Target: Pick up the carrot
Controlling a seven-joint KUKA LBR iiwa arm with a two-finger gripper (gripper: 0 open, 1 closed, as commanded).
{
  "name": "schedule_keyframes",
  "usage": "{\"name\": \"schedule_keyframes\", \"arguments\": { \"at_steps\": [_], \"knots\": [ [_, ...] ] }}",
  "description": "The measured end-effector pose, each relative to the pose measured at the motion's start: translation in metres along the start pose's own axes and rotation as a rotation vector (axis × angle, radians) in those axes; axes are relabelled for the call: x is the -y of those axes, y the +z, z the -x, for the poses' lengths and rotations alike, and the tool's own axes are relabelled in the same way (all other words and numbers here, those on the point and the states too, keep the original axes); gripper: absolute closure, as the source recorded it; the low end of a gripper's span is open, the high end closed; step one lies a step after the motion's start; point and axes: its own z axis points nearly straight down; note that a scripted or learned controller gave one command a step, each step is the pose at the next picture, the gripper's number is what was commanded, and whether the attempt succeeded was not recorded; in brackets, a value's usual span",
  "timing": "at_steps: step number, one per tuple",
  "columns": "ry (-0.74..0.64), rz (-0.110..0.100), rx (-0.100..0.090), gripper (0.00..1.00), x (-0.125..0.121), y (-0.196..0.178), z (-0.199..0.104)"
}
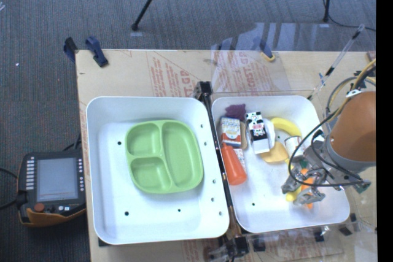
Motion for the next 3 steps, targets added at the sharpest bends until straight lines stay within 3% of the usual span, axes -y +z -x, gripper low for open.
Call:
{"name": "schedule_keyframes", "arguments": {
  "at_steps": [1,2,3],
  "knots": [
    [0.243,-0.007,0.006,1.00,-0.055,-0.061,0.041],
    [0.146,-0.010,0.006,1.00,0.016,-0.080,0.017],
    [-0.109,-0.004,0.003,1.00,-0.023,0.020,0.032]
  ]
}}
